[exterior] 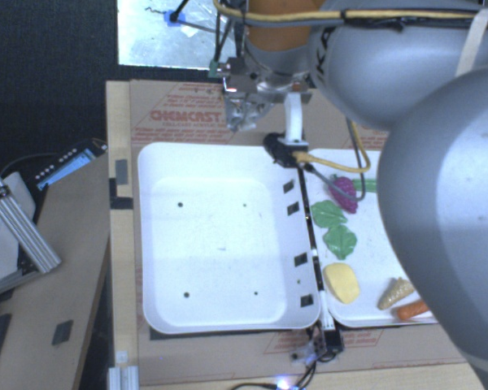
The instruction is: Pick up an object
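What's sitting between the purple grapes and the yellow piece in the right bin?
In the camera view, two green leafy pieces lie one below the other between the purple grapes and the yellow piece.

Right bin (366, 319) mostly hidden under grey arm (439, 161); far and right walls not visible. Orange item (412, 309) cut by arm, front tip showing. Purple item (344, 193) partly overlapped by yellow cable (342, 169); green stem (366, 184) behind it runs under arm. Gripper (242, 116) small, blurred against cardboard lettering; open or shut impossible to tell. Tan ridged item (395, 292) too small to identify. Metal frame (16, 226) at left cut off by edge. Wiring clump (321, 349) below bins blurred, unreadable.
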You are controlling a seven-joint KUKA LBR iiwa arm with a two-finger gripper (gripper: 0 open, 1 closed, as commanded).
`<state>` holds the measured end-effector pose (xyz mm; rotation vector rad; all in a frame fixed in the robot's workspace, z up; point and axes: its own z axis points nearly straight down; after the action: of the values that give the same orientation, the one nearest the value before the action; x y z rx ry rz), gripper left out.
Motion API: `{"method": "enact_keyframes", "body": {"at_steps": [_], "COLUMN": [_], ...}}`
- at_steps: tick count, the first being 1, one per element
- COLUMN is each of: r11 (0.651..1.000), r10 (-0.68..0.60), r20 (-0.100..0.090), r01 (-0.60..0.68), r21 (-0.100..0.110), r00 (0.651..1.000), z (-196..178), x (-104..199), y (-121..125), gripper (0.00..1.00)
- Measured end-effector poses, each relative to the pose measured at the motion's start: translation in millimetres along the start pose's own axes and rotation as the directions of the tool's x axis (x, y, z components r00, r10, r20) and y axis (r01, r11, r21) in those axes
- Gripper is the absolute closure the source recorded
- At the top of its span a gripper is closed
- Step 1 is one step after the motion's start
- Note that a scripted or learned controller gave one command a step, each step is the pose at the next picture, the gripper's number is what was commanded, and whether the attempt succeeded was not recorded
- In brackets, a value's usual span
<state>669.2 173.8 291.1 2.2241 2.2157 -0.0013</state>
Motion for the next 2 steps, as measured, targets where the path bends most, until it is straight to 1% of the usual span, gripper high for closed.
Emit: {"method": "enact_keyframes", "body": {"at_steps": [1,2], "r11": [1.0,1.0], "r10": [-0.013,0.0], "r20": [-0.006,0.0], "r01": [0.013,0.0], "r21": [-0.002,0.0], "r00": [1.0,1.0], "z": [-9,-1], "x": [65,-4], "y": [-1,0], "gripper": [1.0,1.0]}}
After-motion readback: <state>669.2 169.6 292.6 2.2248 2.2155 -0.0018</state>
